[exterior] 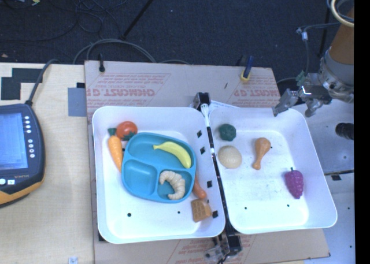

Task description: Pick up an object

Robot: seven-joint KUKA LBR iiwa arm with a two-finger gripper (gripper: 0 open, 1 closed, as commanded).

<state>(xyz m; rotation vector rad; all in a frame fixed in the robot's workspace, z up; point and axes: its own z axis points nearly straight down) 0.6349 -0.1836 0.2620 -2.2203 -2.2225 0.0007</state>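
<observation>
gripper (300, 100) is poised, fingers spread and empty, above the right bin's (324, 202) far corner; the chicken drumstick (261, 152) is best straddled across its narrow shaft.

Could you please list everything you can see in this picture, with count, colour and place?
Bins: 2, white, side by side on cardboard.
Divided plate: 1, blue, left bin.
Banana: 1, yellow, on the plate.
Shrimp: 1, pale, on the plate.
Tomato: 1, red, left bin, far corner.
Carrot: 1, orange, left of the plate.
Drumstick: 1, tan, right bin.
Egg: 1, cream, right bin.
Green item: 1, dark green, right bin.
Grapes: 1, purple, right bin.
Pendant: 1, grey-orange, far left.
Claw: 1, grey, above the right bin's far corner.
</observation>
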